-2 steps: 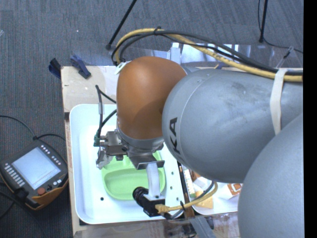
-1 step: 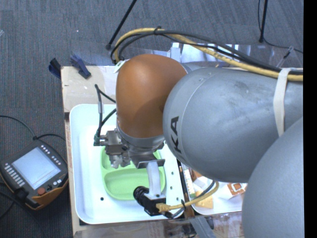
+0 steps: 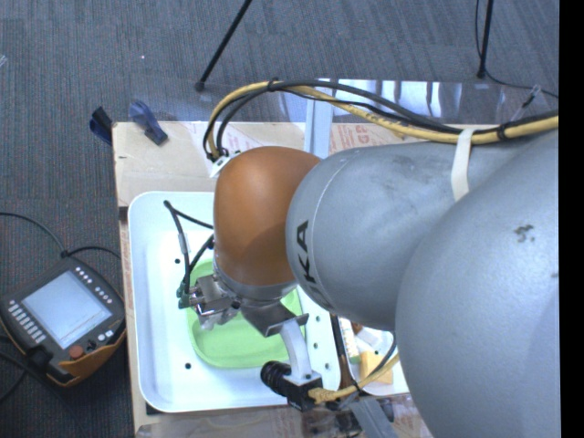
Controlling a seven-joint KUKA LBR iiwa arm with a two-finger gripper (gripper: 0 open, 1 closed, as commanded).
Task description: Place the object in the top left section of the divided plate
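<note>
Where arm overhangs white bin, green divided plate lies mostly hidden; orientation unclear, end effector grip unreadable.

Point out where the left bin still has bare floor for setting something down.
Bare floor in the left bin runs between its left wall and the green plate, and along its near rim. Crowded: the plate itself, under the arm and tool.

Green plate; white bin; orange band
</note>
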